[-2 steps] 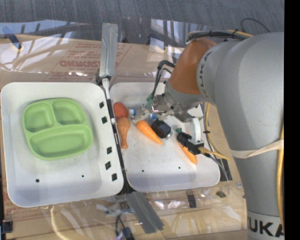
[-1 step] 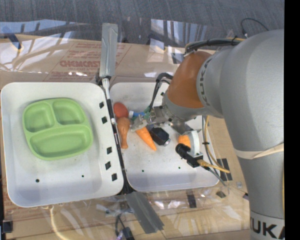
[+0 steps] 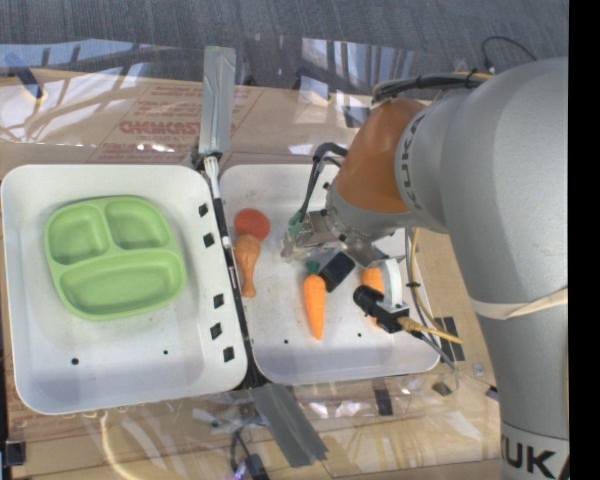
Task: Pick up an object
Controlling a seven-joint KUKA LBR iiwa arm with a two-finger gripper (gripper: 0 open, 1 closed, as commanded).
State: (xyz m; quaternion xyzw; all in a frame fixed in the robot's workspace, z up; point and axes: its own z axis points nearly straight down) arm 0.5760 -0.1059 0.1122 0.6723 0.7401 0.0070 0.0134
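My gripper (image 3: 313,256) is low over the middle of the right bin (image 3: 280,358), under the orange-banded wrist. An orange carrot (image 3: 315,308) lies just below it, its top end close to the gripper; I cannot see whether they touch. To the left, near the bin's left wall, a round red piece (image 3: 251,224) rests above a tan drumstick-shaped toy (image 3: 247,263). A small orange object (image 3: 374,280) peeks out to the right of the gripper, partly hidden by the arm.
The left bin (image 3: 30,368) holds a green divided plate (image 3: 115,256) at its upper middle. The grey arm covers the right bin's right side. Cardboard and tape lie behind and in front of the bins.
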